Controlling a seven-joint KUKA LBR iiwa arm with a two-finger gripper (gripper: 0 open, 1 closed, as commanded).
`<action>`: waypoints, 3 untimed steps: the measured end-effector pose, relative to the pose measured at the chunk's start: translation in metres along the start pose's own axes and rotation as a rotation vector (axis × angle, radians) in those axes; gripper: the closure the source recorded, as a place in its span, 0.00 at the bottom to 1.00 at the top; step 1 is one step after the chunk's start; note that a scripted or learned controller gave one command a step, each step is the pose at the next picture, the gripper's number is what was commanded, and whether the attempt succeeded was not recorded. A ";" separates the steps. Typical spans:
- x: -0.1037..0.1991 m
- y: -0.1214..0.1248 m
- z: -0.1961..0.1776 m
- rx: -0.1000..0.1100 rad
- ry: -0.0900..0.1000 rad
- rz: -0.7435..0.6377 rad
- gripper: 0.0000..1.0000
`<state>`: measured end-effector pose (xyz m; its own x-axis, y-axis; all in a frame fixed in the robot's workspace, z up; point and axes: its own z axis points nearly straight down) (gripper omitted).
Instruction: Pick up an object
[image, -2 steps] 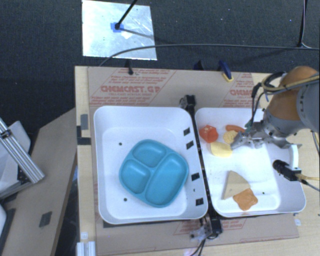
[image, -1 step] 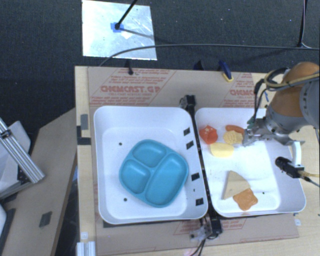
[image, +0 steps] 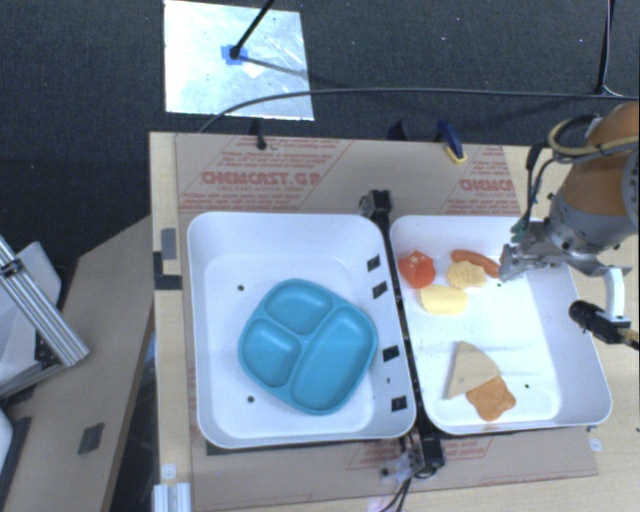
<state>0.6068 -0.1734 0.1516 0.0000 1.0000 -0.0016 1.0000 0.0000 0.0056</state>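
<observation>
The right bin (image: 580, 385) holds several toy foods. A red tomato-like piece (image: 417, 268) lies at its back left, with a pale yellow lump (image: 444, 299) just in front of it. Beside them sit a yellow ridged piece (image: 466, 274) and an orange-red sausage shape (image: 475, 260). Nearer the front lie a tan wedge (image: 469, 368) and an orange crinkled piece (image: 491, 399). My gripper (image: 510, 264) hangs at the bin's back, just right of the sausage shape and close to it. Nothing shows between its fingers.
The left bin (image: 215, 300) carries a blue three-compartment plate (image: 307, 344). A black clip strip (image: 390, 300) runs between the bins. The arm's orange band (image: 600, 180) and a black bracket (image: 600, 320) overhang the right bin's right side. Cardboard (image: 300, 170) lies under both bins.
</observation>
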 end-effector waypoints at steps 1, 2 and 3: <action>0.006 0.006 -0.047 -0.001 0.000 -0.005 1.00; 0.006 0.008 -0.088 0.000 0.000 -0.006 1.00; 0.053 0.012 -0.087 0.003 0.003 -0.010 1.00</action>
<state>0.6181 -0.1200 0.2385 -0.0096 1.0000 0.0012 1.0000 0.0096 0.0022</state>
